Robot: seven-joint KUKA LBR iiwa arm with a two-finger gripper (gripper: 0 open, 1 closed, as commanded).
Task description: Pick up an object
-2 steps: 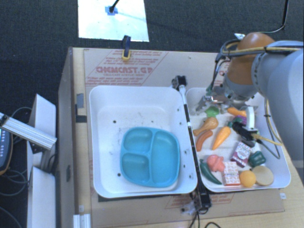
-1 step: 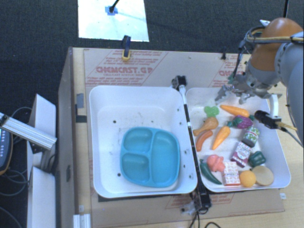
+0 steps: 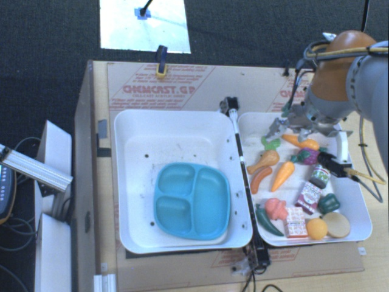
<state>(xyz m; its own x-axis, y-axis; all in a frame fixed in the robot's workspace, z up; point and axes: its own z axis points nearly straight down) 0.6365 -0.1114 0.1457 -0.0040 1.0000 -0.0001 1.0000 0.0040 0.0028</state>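
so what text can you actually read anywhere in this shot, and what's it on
"CHEMCAST GP", red print on the brown sheet under the bins, behind the left bin.
More red print on that sheet near the arm, too cut off to read.
Labels on the small jar and the two little cartons: too small to read.

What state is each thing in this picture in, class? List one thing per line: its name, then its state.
blue divided tray: lying flat in the left bin, compartments bare.
right bin: crowded with toy food.
orange carrot: lying on its side, untouched.
small jar: standing upright.
green pepper: resting by the bin wall.
gripper: low over the right bin's far end.
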